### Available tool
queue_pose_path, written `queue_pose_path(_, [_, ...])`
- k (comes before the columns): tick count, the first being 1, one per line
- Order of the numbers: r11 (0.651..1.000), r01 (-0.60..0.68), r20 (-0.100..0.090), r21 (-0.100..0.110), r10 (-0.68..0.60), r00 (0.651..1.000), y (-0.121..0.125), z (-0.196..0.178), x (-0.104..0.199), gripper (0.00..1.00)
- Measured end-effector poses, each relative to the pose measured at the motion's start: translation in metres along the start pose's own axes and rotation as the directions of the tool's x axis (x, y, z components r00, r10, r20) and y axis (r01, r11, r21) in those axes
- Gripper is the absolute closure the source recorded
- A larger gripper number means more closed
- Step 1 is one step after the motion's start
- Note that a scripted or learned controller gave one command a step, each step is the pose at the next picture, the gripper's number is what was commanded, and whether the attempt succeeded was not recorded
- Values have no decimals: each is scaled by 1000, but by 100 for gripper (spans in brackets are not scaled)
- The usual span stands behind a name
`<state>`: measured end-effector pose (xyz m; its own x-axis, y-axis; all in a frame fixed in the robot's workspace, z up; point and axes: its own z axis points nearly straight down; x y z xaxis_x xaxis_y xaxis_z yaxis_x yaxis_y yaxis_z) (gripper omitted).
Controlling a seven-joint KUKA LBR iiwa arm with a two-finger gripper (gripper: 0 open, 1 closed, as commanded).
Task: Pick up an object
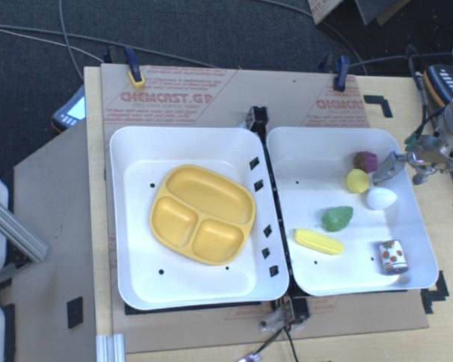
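White egg (381, 198) sat just below the end effector (386, 167), yellow ball (356, 181) beside it; likely lined up for a grab, finger state unclear

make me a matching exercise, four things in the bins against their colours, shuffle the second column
Things:
1. divided tray
2. corn cob
3. egg
4. leafy vegetable

Descriptions:
A. green, in the middle of the right bin
B. white, near the gripper
C. yellow, long, near the right bin's front
D. yellow, large, alone in the left bin

Pairs: 1-D, 2-C, 3-B, 4-A
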<state>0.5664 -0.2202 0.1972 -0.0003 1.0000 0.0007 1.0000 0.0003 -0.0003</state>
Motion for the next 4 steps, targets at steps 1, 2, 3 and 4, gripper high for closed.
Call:
queue_pose_path(1, [1000, 0, -3, 7, 0, 1000, 0, 63, 1, 0])
queue_pose_path(2, [1000, 4, -10, 5, -3, 1000, 1, 115, 6, 0])
queue_pose_path(3, [1000, 3, -4, 0, -3, 1000, 2, 101, 4, 100])
queue_pose_path(4, [1000, 0, 4, -8, 0, 1000, 0, 37, 0, 100])
